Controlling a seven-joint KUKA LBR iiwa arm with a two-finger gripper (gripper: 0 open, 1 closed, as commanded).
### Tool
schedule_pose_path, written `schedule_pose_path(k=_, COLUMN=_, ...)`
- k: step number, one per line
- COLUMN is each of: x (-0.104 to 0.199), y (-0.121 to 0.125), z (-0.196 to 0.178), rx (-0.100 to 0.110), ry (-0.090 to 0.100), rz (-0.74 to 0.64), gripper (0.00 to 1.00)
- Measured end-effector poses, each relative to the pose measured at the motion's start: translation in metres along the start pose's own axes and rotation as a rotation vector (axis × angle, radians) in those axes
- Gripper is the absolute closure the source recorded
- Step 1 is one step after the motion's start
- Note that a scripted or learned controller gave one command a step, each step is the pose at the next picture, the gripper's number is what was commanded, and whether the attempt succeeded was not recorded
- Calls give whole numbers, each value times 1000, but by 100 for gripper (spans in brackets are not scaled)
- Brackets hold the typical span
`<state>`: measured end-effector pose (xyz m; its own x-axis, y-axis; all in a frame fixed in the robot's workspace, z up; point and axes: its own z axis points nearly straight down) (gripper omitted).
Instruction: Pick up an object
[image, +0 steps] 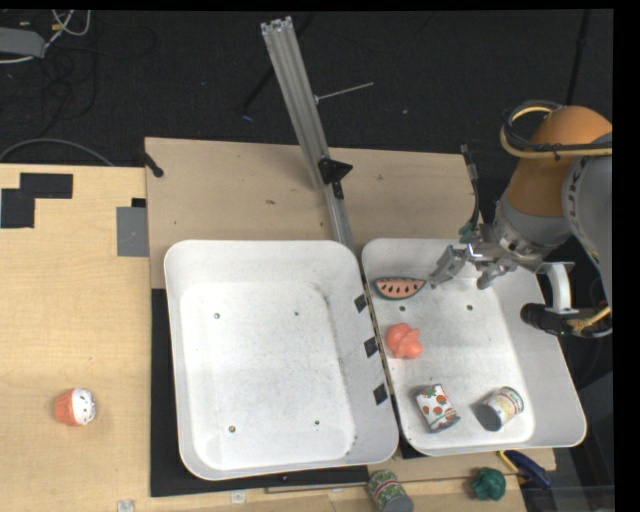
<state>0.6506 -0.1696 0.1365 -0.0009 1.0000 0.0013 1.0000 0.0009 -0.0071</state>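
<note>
The right bin (540, 345) holds a watermelon slice (398, 289) at its far left, a pink-orange lump (404, 341) below that, a small box with red spots (436, 407) and a tin can on its side (499, 408) near the front. My gripper (465, 268) hovers over the bin's far end, right of the watermelon slice. Its fingers (444, 267) are spread apart and open, with nothing between them. The grey arm with its orange band (562, 150) comes in from the right.
The left bin (260, 350) lies beside the right one. A metal rail (305, 110) slants across the back. A red-and-white ball (74, 407) sits on the wooden bench at left. A can (386, 490) and a green lump (489, 484) lie before the bins.
</note>
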Motion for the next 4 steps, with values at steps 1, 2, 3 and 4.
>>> schedule_pose_path(k=1, x=1, y=0, z=48, rx=-1, ry=0, rz=-1, gripper=0)
schedule_pose_path(k=2, x=1, y=1, z=35, rx=-5, ry=-1, rz=-1, gripper=100)
schedule_pose_path(k=3, x=0, y=2, z=-29, rx=-12, ry=-3, rz=0, gripper=100)
schedule_pose_path(k=4, x=-4, y=9, z=-91, rx=-13, ry=-3, rz=1, gripper=100)
